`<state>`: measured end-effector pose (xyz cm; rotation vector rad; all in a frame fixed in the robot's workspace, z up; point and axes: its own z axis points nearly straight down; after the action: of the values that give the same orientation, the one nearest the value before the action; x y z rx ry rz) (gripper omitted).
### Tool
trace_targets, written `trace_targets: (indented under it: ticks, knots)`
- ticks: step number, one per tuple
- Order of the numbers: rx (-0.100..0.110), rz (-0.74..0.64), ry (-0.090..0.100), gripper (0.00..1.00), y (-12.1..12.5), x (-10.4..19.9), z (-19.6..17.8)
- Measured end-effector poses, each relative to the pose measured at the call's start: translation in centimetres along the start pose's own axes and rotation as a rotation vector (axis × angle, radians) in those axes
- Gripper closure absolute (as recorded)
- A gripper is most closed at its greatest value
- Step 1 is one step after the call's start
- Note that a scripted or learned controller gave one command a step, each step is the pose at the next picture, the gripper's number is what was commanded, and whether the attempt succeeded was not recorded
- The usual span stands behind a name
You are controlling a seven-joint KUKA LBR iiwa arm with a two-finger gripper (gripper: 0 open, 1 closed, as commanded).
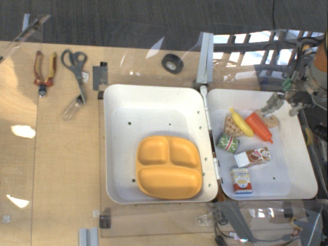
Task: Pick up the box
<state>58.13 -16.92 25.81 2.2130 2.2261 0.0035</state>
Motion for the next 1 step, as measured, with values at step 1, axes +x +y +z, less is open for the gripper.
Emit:
trace_targets:
  ticks: [1]
  knots:
    - [-0.003, 0.171, 0.0, 0.0, -3.94, 3.55, 15.14]
